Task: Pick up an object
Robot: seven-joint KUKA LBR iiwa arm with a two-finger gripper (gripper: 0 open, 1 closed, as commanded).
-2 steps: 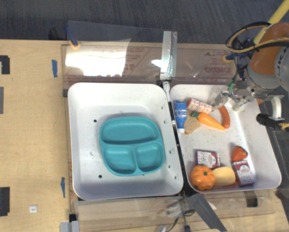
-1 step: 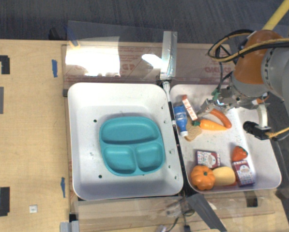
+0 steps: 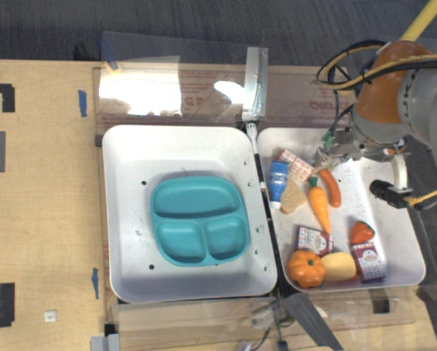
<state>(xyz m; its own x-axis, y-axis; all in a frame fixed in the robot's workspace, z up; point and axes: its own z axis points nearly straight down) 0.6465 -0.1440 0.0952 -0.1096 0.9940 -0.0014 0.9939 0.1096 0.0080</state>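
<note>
We judge the pick not yet done: the pincer (image 3: 334, 154), whose state we cannot tell, hangs over the right bin (image 3: 412, 265) near the sausage (image 3: 330, 187) and carrot (image 3: 319, 205), nothing visibly lifted.

Two bins, one tray and about ten small toy food items.

There are two white bins side by side: the left bin (image 3: 119, 218) and the right bin (image 3: 405, 262). The left bin holds one teal divided tray (image 3: 198, 220) with three compartments. In the right bin I count one carrot (image 3: 319, 208), one sausage (image 3: 330, 187), one blue bottle (image 3: 277, 181), one slice of bread (image 3: 293, 198), one pumpkin (image 3: 307, 268), one yellow potato-like piece (image 3: 340, 266), one strawberry (image 3: 361, 232), and three small printed packages: first (image 3: 296, 164), second (image 3: 312, 239), third (image 3: 369, 260).
</note>
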